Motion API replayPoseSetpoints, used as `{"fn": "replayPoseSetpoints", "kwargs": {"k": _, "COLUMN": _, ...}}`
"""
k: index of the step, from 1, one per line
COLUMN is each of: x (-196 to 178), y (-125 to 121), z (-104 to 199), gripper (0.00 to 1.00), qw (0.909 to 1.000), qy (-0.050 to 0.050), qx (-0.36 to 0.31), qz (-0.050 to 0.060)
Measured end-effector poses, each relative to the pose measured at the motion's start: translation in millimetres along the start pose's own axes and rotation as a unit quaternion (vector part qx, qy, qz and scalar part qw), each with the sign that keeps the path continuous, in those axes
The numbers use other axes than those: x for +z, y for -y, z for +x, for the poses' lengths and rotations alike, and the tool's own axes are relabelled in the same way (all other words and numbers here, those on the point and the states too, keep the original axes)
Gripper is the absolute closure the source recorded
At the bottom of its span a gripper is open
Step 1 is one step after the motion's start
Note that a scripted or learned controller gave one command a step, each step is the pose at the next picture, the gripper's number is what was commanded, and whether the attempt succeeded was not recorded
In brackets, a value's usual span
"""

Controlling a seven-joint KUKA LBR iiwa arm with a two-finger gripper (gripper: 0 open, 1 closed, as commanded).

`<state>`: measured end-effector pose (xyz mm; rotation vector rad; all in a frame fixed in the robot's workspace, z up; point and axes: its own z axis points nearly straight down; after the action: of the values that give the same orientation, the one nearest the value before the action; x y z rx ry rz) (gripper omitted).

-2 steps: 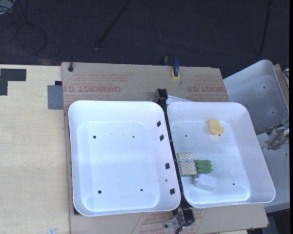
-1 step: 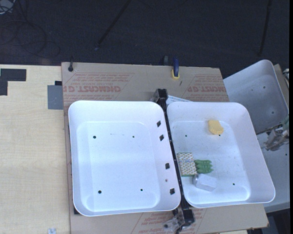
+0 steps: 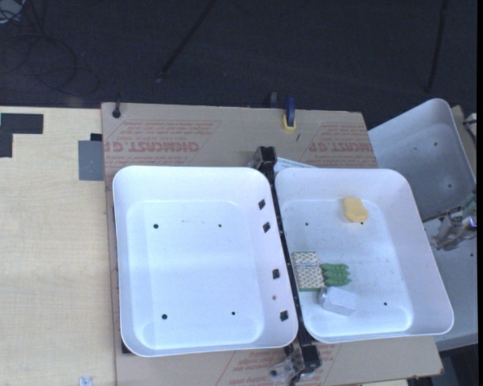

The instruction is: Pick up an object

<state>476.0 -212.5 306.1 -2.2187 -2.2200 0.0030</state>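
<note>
Down at the near edge, a small black clip (image 3: 299, 367) sits where the two bins meet. More black clips run up the line between them. I see the left bin (image 3: 122, 215) with lots of open room inside, just small dark holes in its floor. The right bin (image 3: 419, 215) has open room along its far-right side and in its near-right corner.

All the things to pick lie in the right bin. A yellow lump (image 3: 355, 210) sits by itself near the far wall, well apart from the rest. Close to the middle wall there is a little checked block (image 3: 307, 270). A bumpy green toy (image 3: 336, 275) is just beside it, touching or almost touching. A pale grey piece (image 3: 336, 301) lies right in front of those two, near them. These three are crowded, and the middle wall is close on one side.

I cannot tell if the gripper is apart or together.

Both bins rest on a brown cardboard sheet (image 3: 225, 139) with red writing. It lies on a light wood surface (image 3: 40, 256). A blue and yellow clamp (image 3: 289, 116) holds the far edge. Beyond it the floor is dark, with wires
</note>
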Motion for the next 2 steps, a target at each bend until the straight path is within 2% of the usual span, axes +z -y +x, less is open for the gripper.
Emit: {"fn": "replayPoseSetpoints", "kwargs": {"k": 2, "x": -8.8, "y": 0.4, "z": -1.3, "gripper": 1.00, "qw": 1.0000, "qy": 0.000, "qx": 0.000, "qz": -0.001}}
